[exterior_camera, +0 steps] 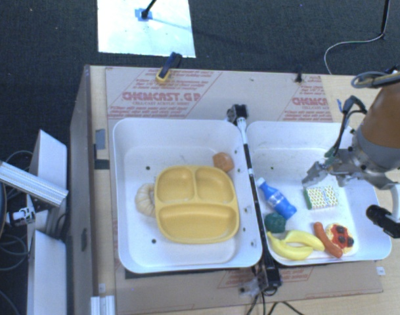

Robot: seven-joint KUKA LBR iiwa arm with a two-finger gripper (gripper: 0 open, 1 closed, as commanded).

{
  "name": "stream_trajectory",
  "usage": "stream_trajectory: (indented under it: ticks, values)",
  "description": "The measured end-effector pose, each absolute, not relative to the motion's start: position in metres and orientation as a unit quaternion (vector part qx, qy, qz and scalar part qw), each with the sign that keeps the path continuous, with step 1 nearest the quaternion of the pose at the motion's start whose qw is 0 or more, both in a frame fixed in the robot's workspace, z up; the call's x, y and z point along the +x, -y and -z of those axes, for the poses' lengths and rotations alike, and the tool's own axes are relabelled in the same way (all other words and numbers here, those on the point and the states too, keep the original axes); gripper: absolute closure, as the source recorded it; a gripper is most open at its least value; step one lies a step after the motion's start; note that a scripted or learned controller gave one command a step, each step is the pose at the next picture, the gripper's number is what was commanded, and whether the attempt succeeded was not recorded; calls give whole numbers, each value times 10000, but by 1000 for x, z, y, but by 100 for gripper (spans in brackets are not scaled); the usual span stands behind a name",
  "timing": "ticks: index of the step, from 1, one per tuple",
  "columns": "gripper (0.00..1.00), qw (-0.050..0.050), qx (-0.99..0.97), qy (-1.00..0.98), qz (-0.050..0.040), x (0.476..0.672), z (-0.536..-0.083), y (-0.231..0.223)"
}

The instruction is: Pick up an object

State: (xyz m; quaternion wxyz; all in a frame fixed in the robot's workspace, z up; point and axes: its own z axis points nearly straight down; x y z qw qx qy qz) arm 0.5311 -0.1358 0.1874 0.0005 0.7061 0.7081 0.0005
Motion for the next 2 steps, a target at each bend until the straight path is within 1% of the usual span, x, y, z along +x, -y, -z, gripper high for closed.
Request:
stream_trajectory:
  ticks: [1, 2]
  values:
    - [0, -4, 7059, -7083, -1, 562, -129, 108]
    - [0, 7, 7067, -7075, 1, 607, -84, 159]
